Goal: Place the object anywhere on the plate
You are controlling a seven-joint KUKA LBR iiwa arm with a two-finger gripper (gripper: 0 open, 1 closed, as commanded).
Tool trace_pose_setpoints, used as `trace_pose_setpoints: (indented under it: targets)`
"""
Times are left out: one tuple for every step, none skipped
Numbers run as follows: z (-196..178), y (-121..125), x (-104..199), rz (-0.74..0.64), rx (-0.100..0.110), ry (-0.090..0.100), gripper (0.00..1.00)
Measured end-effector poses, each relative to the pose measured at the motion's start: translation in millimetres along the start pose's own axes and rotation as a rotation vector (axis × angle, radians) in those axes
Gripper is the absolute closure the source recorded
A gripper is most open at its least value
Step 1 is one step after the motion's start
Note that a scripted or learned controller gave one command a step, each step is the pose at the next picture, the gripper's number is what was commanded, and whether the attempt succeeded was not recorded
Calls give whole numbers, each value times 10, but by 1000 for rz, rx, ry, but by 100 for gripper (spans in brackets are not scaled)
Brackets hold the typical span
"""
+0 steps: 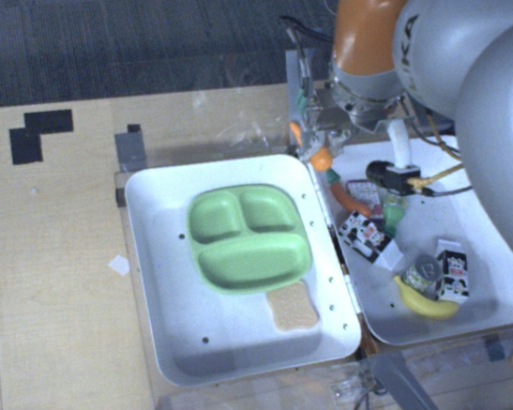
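Grey arm (484,72) looms closest, its gripper (320,148) low over the right bin's (498,307) far-left corner beside an orange object (322,158). Grip state: cannot tell. Green plate (247,237) lies leftward, across the rim.

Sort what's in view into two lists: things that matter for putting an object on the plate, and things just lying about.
For the job:
green plate, in the left bin
gripper, at the bins' far edge
small orange object just below it; whether it is held is unclear

Lying about:
slice of toast beside the plate
banana, right bin
patterned boxes
green bottle
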State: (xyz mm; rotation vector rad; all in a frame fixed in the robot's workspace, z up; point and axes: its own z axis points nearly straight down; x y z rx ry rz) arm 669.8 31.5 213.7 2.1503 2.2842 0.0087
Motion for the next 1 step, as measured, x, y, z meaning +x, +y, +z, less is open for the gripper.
trace_pose_setpoints:
  targets:
    - [0, 0, -2, 0, 0, 0, 0]
